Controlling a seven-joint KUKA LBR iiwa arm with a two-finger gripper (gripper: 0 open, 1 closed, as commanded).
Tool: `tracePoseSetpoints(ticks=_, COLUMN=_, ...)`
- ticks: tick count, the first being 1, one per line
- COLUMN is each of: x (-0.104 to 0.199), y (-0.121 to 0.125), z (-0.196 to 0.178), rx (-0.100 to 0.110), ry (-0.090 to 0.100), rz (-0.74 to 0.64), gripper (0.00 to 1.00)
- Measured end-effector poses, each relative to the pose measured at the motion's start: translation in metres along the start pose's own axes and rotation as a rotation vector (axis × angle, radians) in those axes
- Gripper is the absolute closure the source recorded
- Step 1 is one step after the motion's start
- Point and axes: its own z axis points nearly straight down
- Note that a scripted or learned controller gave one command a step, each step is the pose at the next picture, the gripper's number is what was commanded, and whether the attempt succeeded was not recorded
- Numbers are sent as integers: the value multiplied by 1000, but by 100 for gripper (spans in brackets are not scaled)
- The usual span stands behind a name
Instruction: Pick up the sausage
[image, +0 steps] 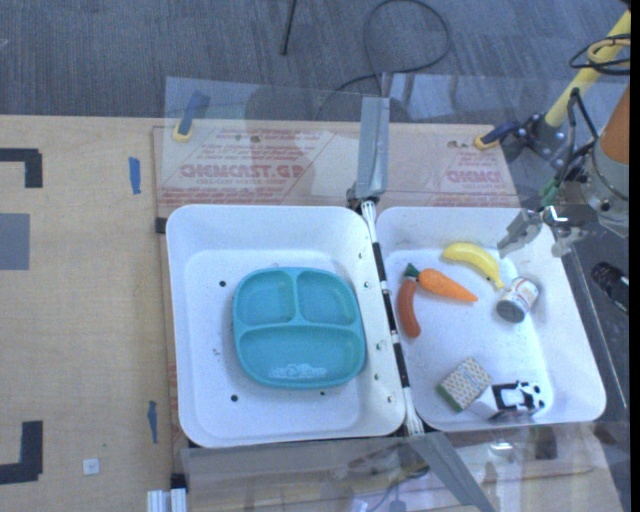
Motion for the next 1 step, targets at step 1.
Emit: tracePoseSetpoints(ticks=1, x=72, y=-14, z=91, rx=-1, ry=0, rz=-66, gripper=0)
